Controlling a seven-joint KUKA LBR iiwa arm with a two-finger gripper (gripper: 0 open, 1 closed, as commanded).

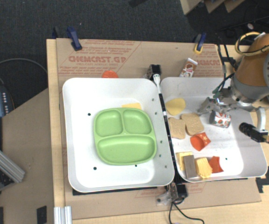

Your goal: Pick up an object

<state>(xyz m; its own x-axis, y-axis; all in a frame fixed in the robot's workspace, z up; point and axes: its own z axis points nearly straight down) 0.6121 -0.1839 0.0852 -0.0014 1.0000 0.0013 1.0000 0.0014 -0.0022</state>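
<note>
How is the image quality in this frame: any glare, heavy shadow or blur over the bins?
Camera view: lighting is even and soft; the left bin reads bright white but keeps its edges, the green tray is sharp, and the gripper over the right bin is slightly soft, with only faint shadows beneath.

Red lettering reading "CHEMCAST G.B" runs across the brown protective paper covering the bench board (97,59) behind the 2 white bins, with lines of smaller red print above it too fine to read. Similar red lettering at the board's far right is partly hidden and unreadable.
</note>
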